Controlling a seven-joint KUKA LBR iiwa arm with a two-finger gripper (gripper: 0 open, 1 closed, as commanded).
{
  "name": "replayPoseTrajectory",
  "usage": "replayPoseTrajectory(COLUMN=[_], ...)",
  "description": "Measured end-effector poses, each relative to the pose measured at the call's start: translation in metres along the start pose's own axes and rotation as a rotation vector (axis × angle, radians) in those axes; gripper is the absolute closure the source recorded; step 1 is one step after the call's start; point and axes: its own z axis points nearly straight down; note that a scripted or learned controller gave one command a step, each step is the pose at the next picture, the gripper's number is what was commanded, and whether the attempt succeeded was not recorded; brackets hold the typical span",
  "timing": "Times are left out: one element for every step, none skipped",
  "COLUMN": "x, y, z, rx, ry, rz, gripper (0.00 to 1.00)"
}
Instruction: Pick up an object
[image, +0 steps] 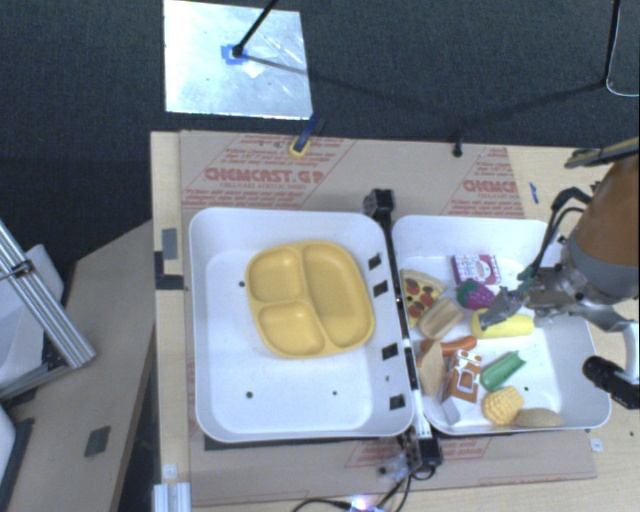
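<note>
The right bin (570, 395) holds several toy foods. Among them are a pizza slice (422, 290), a purple and white box (476, 268), a purple grape bunch (477, 296), a yellow banana-like piece (508, 326), a green pepper (502, 368) and a yellow corn piece (502, 405). My gripper (503, 303) reaches in from the right and hangs low between the grapes and the yellow piece, just above them. I see nothing lifted with it. The arm's wrist (600, 255) covers the bin's right rim.
A yellow divided plate (305, 300) lies in the left bin (225, 400). More toys crowd the right bin's near side: a tan bun (440, 318), an orange and white box (462, 378), a beige potato (540, 418). Black clips (380, 205) line the shared wall.
</note>
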Motion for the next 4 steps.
replayPoseTrajectory(x=[0.000, 0.011, 0.011, 0.012], y=[0.003, -0.001, 0.003, 0.006], z=[-0.007, 0.045, 0.087, 0.126], rx=[-0.014, -0.008, -0.009, -0.014], ry=[-0.002, -0.001, -0.001, 0.004], rz=[-0.003, -0.002, -0.001, -0.002], gripper=[0.00, 0.00, 0.00, 0.00])
